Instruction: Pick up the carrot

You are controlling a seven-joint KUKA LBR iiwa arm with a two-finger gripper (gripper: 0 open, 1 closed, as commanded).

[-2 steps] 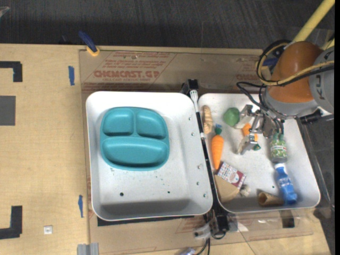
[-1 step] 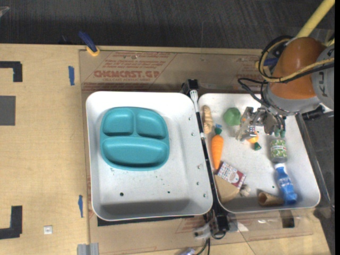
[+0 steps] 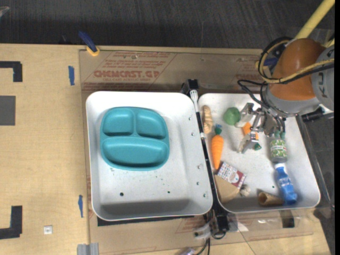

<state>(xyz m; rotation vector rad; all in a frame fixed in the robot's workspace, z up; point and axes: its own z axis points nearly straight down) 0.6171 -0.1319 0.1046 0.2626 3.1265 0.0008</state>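
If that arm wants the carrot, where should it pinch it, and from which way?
Probably across the thick orange middle of the carrot, coming straight down. It lies flat in the right bin, lengthwise along the bin's left wall, green top away from the camera. The finger nearer that wall has little room, so close across its narrow width. The gripper hangs to its right.

Carrot in right bin, gripper nearby
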